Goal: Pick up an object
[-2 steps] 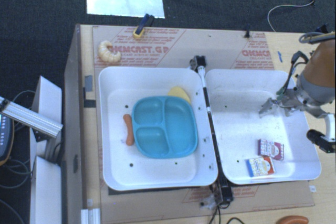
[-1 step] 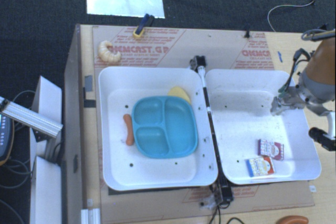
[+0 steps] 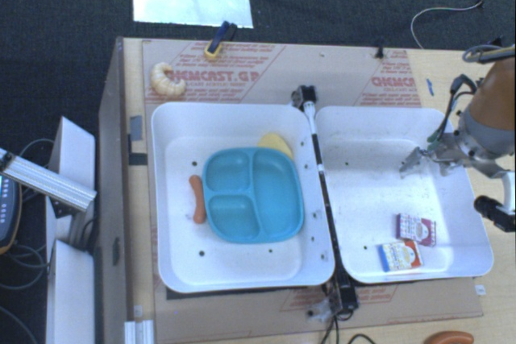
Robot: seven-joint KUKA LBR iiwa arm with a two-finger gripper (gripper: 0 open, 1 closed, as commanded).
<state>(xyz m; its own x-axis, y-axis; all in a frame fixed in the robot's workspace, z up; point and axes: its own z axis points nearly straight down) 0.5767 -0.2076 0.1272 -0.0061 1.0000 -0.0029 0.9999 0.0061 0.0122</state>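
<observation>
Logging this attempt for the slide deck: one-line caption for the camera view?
Tool above the right bin, apart from two small cartons; blue tray and sausage in left bin.

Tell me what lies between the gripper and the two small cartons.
Bare white bin floor alone, in the camera view, separates the gripper from the cartons.

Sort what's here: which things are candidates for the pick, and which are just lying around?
In play: end effector; blue tray, sausage, yellow piece in the left bin; two small cartons in the right bin.
Lying about: clamp, pale curled toy.
</observation>
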